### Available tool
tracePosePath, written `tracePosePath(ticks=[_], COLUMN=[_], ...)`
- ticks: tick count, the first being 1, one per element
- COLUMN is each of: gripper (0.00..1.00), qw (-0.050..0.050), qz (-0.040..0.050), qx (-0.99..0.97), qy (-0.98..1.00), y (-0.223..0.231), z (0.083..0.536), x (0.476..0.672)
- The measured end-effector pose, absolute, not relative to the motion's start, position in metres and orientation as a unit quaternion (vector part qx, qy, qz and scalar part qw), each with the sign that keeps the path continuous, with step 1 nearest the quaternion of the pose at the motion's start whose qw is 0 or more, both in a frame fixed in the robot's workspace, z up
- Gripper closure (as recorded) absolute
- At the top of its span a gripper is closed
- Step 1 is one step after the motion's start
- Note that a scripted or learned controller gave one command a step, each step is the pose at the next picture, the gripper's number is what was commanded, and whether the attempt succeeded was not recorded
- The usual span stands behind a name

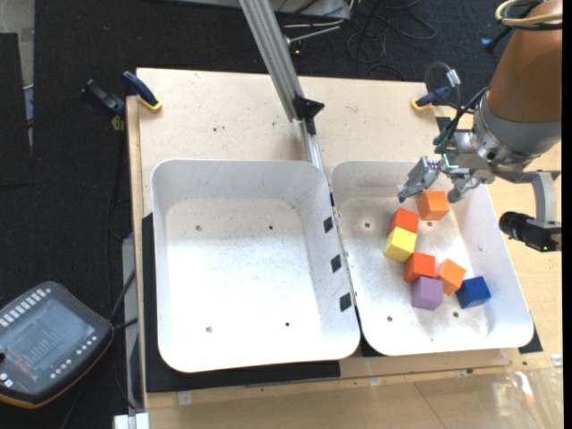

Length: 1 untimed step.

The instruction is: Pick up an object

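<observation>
**Ana:** Over the right-hand shallow white plastic bin (500,324), what is the two-finger metal gripper (437,186) doing?

**Ben:** It hangs at the bin's far end, its two fingers splayed to either side of a small orange cube (433,205). The cube sits just below and between the tips. I judge the fingers spread, not clamped; nothing is squeezed between them that I can make out.

**Ana:** So how far along is the pick?

**Ben:** Early to middle, I'd say. The approach looks done, since the gripper is lined up over one block. The closing and the lift are left. The cube seems to rest on the bin floor, though the slanted view makes that hard to be sure of.

**Ana:** And the other blocks?

**Ben:** They lie nearer the camera in the same bin: a yellow cube (401,243) with another orange block (406,219) touching its far side, then an orange-red block (421,264), a smaller orange block (452,273), a purple cube (427,292) and a blue cube (474,290) bunched close together. The left-hand white bin (179,186) holds no blocks.

**Ana:** Which way does the targeted cube point?

**Ben:** It's a cube, so no real long axis. Its faces look turned slightly against the bin's walls, one corner towards the camera. The fingers straddle it roughly left to right in the view, so they would probably close on two opposite side faces.
</observation>
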State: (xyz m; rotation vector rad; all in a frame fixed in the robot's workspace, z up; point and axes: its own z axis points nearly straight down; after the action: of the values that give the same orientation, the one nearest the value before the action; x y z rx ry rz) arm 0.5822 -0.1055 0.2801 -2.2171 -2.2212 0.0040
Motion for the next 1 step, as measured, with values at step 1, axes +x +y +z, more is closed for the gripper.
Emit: tracePosePath(ticks=[1], gripper=[0.00], qw=[0.000], qz=[0.0001], qx=[-0.707], qy=[-0.707], y=[-0.1058], z=[0.2824], x=[0.5828])
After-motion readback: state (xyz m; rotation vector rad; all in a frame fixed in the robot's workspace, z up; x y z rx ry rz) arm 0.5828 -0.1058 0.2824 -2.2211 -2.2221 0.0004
